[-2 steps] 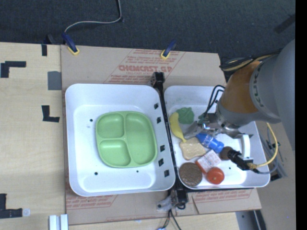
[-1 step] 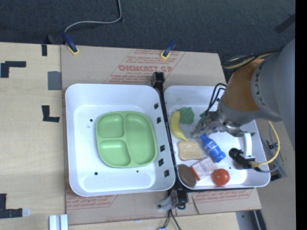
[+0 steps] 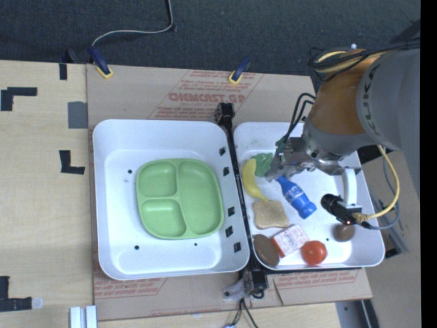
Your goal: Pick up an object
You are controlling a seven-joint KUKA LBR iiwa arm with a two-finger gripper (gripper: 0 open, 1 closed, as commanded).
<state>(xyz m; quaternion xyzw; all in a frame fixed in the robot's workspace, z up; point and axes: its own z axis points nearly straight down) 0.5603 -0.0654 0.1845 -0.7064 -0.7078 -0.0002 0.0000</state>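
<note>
The left bin (image 3: 109, 183) holds 1 green tray (image 3: 180, 198). The right bin (image 3: 365, 251) holds banana (image 3: 250, 179), bottle (image 3: 298, 197), bread (image 3: 270, 214), tomato (image 3: 314, 252); the pincer (image 3: 290, 159) hangs over them.

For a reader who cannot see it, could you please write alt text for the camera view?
A grey arm's pincer hovers over the right bin, near a banana and blue bottle, with bread and a tomato nearby. The left bin holds a green divided plate.

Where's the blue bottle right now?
The blue bottle lies in the right bin, just below the gripper, with the slice of bread to its lower left and the banana farther left.
</note>
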